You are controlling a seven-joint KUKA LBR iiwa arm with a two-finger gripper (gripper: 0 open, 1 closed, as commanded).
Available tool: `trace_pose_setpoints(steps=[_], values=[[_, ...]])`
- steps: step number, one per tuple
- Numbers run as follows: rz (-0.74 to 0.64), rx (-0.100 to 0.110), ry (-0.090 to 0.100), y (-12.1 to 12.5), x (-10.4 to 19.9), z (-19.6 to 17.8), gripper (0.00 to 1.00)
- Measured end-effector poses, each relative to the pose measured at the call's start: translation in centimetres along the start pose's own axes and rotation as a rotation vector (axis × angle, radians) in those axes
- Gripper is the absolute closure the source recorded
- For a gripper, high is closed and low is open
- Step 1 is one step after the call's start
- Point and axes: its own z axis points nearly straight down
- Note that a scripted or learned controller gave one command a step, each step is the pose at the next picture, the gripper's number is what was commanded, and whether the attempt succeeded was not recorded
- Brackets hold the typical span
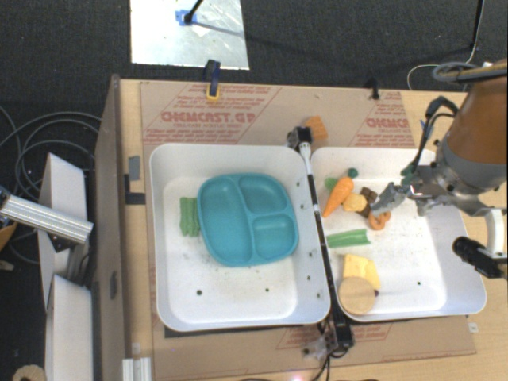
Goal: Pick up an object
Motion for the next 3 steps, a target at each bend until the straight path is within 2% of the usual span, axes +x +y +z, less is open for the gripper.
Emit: trace_pose_setpoints(steps=[1,2,3], values=[[-0.003,0.003,0.0,5.0,-0.1,9.6,0.0],[0.001,-0.003,-0.001,6.7,-1.7,15.6,0.0],[0.001,-0.01,-0.004,6.9,-1.8,14.1,1.0]])
